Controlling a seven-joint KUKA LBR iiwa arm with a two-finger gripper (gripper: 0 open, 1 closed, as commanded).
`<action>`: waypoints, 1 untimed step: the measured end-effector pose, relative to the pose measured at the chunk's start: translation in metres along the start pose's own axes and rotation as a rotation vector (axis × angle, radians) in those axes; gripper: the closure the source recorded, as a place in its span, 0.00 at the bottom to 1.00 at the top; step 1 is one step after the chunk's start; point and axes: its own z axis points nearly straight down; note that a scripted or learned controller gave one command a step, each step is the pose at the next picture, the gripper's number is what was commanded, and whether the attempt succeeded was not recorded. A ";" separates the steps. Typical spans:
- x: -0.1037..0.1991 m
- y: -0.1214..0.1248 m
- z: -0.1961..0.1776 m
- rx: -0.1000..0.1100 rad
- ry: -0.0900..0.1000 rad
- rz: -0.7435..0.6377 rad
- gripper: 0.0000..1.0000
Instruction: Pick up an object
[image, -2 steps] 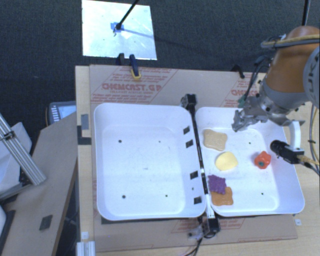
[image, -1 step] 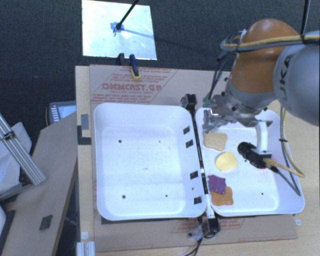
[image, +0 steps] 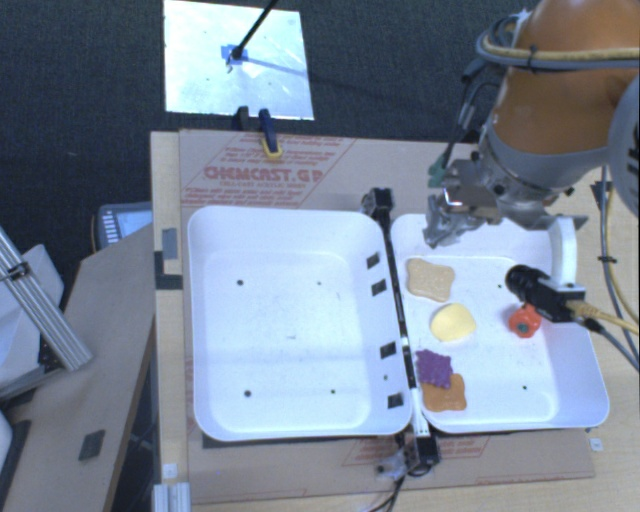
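The end effector (image: 440, 232) hangs over the far edge of the right bin (image: 575, 375), at about 11 o'clock within that bin, just past the slice of toast (image: 430, 279). Nothing shows between its tips, and from this slanted view I cannot tell how far apart they stand.

The things to choose from all lie in the right bin. The toast is nearest the tool, toward 10 o'clock. The yellow round piece (image: 452, 322) sits near the bin's middle-left, just beside the toast at its 5 o'clock. A purple piece (image: 434, 366) touches an orange-brown piece (image: 445, 393) at 7 o'clock, close to the divider (image: 395, 300). A small orange-red piece (image: 524, 321) lies at 3 o'clock, beside a black part of the arm. The left bin (image: 290, 320) sits at 9 o'clock on the counter (image: 165, 330).

To do this step well, I judge the toast or the yellow piece the better target: each stands apart enough for the tips to straddle. The flat toast probably needs a low, centred descent; the purple and orange-brown pair risks a double grab or a slip against the wall.
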 end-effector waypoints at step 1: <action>0.083 -0.052 -0.098 0.001 0.003 -0.005 1.00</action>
